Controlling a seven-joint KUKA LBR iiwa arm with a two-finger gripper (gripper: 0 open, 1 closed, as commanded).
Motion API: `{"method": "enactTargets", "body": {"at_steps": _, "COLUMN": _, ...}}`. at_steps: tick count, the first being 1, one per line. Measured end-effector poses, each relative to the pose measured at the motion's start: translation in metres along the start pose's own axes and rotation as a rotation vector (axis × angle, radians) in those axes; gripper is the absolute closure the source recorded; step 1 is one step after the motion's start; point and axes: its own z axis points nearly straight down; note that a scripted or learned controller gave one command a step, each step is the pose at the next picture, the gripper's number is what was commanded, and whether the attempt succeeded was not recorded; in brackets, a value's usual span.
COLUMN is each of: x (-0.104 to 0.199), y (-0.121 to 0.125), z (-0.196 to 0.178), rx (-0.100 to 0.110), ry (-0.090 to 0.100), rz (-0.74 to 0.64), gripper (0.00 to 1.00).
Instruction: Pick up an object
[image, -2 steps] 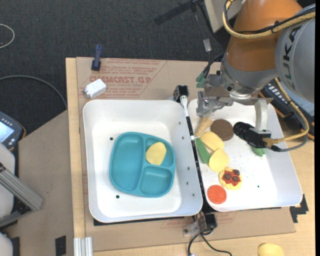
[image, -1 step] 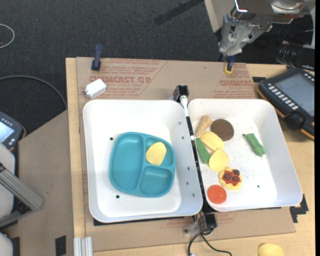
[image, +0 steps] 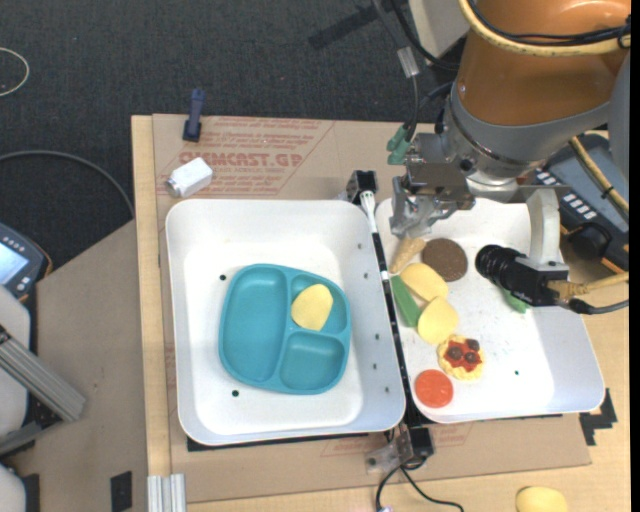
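Note:
My gripper hangs over the far left corner of the right bin. Just below it lies a tan wedge, close to the tip; whether they touch I cannot tell. Beside the wedge sits a brown disc. Toward the front lie two pale yellow pieces and a green strip along the bin's left wall. Nearer the front edge are a small pizza-like piece and a red slice.
The left bin holds a teal divided plate with a yellow piece in its upper right compartment. A green bit lies mid-right in the right bin. A white block and a blue clip rest on the cardboard behind the bins.

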Motion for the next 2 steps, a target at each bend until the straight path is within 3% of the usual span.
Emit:
{"method": "enactTargets", "body": {"at_steps": 1, "x": 0.094, "y": 0.024, "z": -0.142, "rx": -0.036, "ry": 0.010, "rz": -0.010, "gripper": 1.00}}
{"method": "enactTargets", "body": {"at_steps": 2, "x": 0.135, "y": -0.004, "z": -0.028, "rx": -0.005, "ry": -0.001, "rz": -0.005, "gripper": 1.00}}
